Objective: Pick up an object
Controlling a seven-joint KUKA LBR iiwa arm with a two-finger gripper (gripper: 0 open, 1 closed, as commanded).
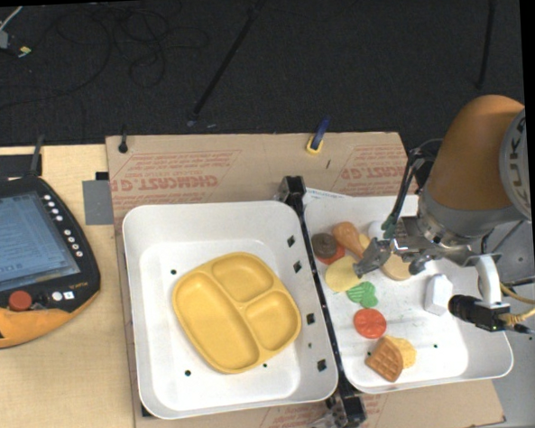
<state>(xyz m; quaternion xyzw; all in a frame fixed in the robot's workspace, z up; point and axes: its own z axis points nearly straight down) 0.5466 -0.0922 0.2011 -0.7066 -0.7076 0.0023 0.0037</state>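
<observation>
**Arm low over right bin, toy food beneath**

Camera view, from above at a slant:

- Arm [477,164]: enters from the right, orange band uppermost, wrist bent down over the right bin [479,354].
- Gripper [386,254]: low over the bin's upper middle, dark fingers directed leftward toward the food pieces; open or closed, cannot tell.
- Orange roll [351,238]: elongated, long axis running upper left to lower right, just left of the gripper.
- Brown disc [325,245]: touching the roll's left side.
- Yellow piece [341,274]: just below the gripper tip.
- Green piece [363,294], red disc [370,323]: stacked down the bin's middle.
- Waffle wedge [390,358]: near the front wall.
- Left bin [151,234]: contains a yellow divided plate [234,310], tilted diagonally.
- Tablet controller [31,259]: far left on the bench.
</observation>
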